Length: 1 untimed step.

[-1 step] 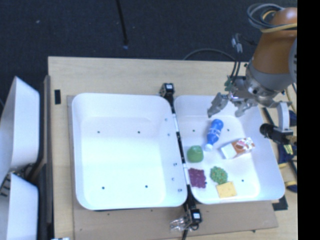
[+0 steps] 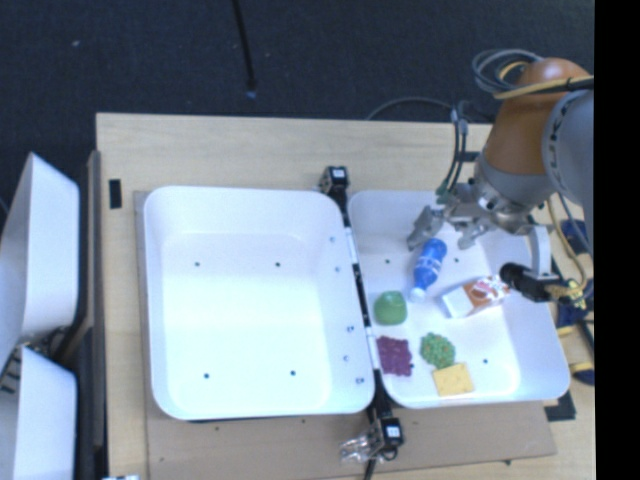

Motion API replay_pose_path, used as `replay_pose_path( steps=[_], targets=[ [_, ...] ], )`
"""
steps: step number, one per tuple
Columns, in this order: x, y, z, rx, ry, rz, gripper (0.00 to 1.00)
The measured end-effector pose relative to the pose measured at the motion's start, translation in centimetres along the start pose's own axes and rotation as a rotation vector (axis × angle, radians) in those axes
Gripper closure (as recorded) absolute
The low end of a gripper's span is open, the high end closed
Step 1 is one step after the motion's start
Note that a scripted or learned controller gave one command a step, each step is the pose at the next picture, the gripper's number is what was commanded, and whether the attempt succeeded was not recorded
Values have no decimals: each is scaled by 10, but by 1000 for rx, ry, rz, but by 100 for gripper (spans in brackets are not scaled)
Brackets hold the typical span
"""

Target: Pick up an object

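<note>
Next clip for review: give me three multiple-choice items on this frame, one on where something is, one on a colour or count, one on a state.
1. Which bin holds the blue bottle?
A. the left bin
B. the right bin
C. neither, it lies on the bench

2. What colour is the flat square block at the front of the right bin?
A. yellow
B. red
C. black

3. How does the blue bottle sit?
A. standing upright
B. lying on its side
C. lifted clear of the bin

Answers:
1 B, the bottle lies in the right bin, below the gripper.
2 A, the block next to the green clump is yellow.
3 B, its length runs along the bin floor, white cap end toward the front.
</note>
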<state>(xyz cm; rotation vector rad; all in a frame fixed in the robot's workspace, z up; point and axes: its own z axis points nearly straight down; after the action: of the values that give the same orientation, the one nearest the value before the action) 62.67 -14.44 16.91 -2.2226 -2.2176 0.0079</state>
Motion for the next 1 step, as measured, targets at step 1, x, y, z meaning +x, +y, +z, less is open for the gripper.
replay_pose_path(
  steps=[1],
  targets=[
    [4, 22, 73, -1, 1, -6, 0]
  ],
)
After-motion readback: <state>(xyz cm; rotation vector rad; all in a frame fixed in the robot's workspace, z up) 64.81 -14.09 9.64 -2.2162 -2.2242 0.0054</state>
